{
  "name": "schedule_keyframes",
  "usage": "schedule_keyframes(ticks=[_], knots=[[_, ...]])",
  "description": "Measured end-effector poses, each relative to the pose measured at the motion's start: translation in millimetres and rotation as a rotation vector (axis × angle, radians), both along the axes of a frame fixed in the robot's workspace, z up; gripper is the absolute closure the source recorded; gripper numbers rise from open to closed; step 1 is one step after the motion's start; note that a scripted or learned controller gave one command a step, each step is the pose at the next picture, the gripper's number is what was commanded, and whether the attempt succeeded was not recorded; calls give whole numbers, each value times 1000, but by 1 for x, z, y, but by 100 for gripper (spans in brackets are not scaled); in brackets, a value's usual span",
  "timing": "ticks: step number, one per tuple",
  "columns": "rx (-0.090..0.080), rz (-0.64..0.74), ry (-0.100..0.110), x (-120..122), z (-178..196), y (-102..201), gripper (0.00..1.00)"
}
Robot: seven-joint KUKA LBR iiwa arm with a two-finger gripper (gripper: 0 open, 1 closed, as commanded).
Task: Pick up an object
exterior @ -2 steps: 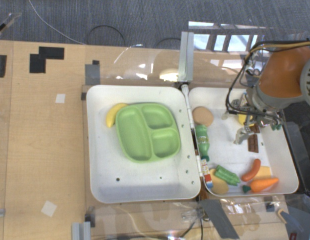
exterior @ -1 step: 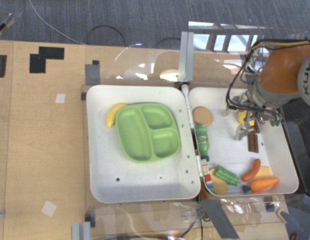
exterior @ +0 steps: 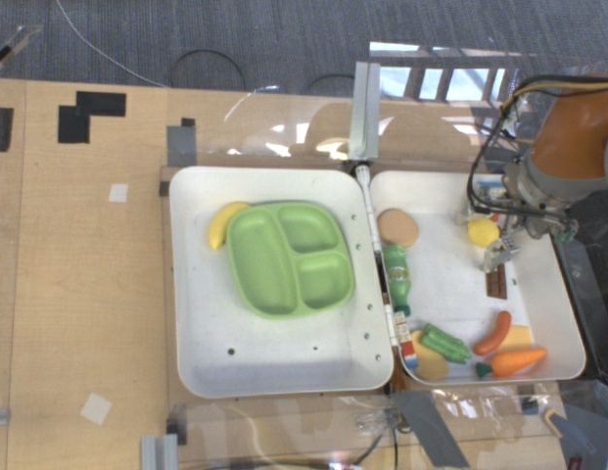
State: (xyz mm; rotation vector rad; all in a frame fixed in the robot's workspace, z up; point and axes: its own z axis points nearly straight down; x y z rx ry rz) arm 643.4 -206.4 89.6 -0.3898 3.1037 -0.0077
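My gripper [exterior: 501, 251] hangs low over the upper right part of the right bin [exterior: 443, 284], under the orange-banded wrist. A small yellow lemon-like toy [exterior: 482, 231] lies right against its left side; whether it is held is unclear. A brown bar [exterior: 496, 283] lies just below the gripper. Further left in this bin are a round tan bun [exterior: 397, 228] and a green bottle [exterior: 397, 278]. Along the front edge lie a green vegetable [exterior: 445, 344], a red sausage [exterior: 492, 332] and an orange carrot [exterior: 517, 360].
The left bin [exterior: 201, 346] holds a green divided plate [exterior: 289, 258] with a yellow banana [exterior: 222, 223] sticking out from under its upper left corner. A metal post [exterior: 364, 106] rises behind the wall between the bins. Cables loop beside the wrist.
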Motion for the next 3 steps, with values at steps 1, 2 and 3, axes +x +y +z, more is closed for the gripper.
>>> schedule_keyframes(ticks=[1,2,3], knots=[[2,50,2,-14,-1,25,0],[2,43,1,-9,-1,21,0],[3,23,0,3,0,32,0]])
